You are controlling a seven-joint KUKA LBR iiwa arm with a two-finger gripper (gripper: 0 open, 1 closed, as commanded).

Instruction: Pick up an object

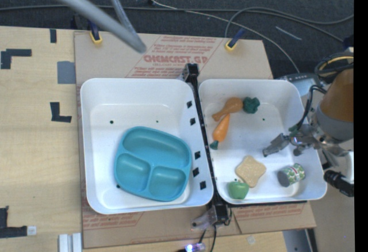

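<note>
Hovering over the right bin, the gripper is seen — jaws spread wide, nothing held; toast, can, carrot lie below.

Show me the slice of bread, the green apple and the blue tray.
Slice of bread (250,170), camera view, middle of its top face.
Green apple (238,190), camera view, middle of its skin.
Blue tray (150,142), camera view, floor of its large compartment.
</note>
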